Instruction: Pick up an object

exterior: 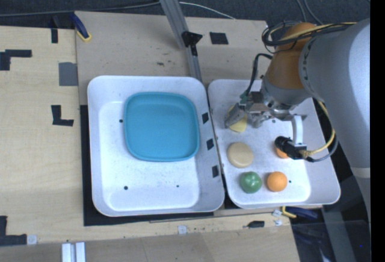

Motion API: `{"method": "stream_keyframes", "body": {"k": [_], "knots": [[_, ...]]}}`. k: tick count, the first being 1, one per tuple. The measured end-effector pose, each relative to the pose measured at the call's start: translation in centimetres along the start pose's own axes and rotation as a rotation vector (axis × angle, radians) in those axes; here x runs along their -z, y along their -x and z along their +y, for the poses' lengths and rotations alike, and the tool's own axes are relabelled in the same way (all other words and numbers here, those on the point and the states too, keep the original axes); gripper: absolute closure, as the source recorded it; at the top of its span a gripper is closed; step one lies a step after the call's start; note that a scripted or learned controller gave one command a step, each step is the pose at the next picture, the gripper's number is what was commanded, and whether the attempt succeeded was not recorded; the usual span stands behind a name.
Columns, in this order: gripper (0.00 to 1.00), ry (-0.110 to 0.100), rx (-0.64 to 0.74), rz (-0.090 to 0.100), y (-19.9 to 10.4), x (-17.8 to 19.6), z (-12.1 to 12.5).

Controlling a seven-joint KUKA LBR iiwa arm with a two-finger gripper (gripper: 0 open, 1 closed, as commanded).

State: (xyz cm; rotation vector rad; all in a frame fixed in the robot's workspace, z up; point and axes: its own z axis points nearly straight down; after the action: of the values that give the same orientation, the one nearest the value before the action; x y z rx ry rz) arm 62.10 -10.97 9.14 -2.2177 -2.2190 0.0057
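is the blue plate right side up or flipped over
Right side up. The blue plate lies flat in the left bin, and its raised rim runs around a sunken middle that faces the camera.

The pale wooden bench [36,134] carries two shallow white bins side by side on a dark mat [85,164]. The left bin [105,188] is larger, the right bin [319,191] smaller. Black tape marks [59,115] dot the bench's left part.
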Motion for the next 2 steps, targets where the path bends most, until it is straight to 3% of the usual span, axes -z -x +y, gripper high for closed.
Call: {"method": "stream_keyframes", "body": {"k": [1, 2], "knots": [[1.0, 0.005, 0.001, 0.0, 0.0, 1.3, 0.1], [1.0, 0.009, 0.0, -0.001, 0.2, 6.9, 1.1]]}}
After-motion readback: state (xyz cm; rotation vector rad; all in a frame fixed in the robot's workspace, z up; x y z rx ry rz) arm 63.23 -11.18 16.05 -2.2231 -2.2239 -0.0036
